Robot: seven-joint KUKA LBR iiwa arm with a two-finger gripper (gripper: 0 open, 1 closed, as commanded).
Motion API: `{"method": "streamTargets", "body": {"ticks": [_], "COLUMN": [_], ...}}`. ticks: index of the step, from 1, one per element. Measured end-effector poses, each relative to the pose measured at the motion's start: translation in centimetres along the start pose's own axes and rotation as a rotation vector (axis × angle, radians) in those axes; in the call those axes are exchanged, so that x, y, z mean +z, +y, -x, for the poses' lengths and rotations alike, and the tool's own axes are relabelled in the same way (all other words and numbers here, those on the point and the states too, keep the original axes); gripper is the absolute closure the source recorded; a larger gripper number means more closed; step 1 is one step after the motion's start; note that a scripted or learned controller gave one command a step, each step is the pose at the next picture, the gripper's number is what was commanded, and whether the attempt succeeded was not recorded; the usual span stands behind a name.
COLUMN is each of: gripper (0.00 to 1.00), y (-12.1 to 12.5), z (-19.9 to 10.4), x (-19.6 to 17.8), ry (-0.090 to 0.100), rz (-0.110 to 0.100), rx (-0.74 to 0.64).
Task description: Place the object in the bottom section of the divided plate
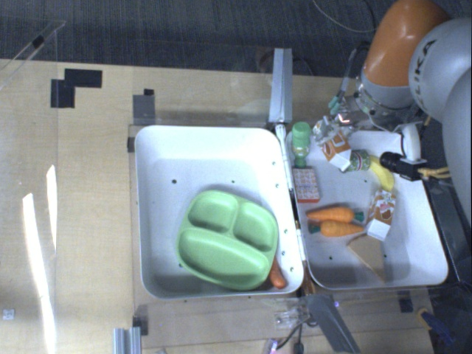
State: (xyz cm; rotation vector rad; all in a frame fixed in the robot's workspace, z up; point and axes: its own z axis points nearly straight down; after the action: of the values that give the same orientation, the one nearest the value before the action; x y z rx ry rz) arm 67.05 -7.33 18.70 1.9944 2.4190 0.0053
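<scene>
Hovering my arm at the far corner of the right bin (435, 268), I have the gripper (333, 121) low over the clutter there, but whether it is open, closed or clamped on anything I cannot tell from this angle. Right under it lie a small carton (336, 149), a green bottle (301, 140) and a banana (381, 173); two carrots (335, 222) sit nearer the middle. No object is visibly picked yet. The green divided plate (228, 239) waits in the left bin (147, 198), its wide bottom section (220, 259) bare. My worry is crowding: items near the corner wall touch or nearly touch, so a grab could catch two things or glance off. Another orange piece (276, 276) is wedged beside the plate's rim.
</scene>
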Motion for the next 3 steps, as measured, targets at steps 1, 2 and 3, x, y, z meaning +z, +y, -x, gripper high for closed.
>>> {"method": "streamTargets", "body": {"ticks": [1, 2, 3], "gripper": [1.00, 1.00, 1.00], "y": [-4.9, -7.8, -7.9], "z": [-7.2, -5.4, -12.0], "x": [0.0, -7.2, 0.1], "ry": [0.003, 0.001, 0.004], "rz": [-0.001, 0.002, -0.002], "rx": [-0.124, -0.294, -0.159]}}
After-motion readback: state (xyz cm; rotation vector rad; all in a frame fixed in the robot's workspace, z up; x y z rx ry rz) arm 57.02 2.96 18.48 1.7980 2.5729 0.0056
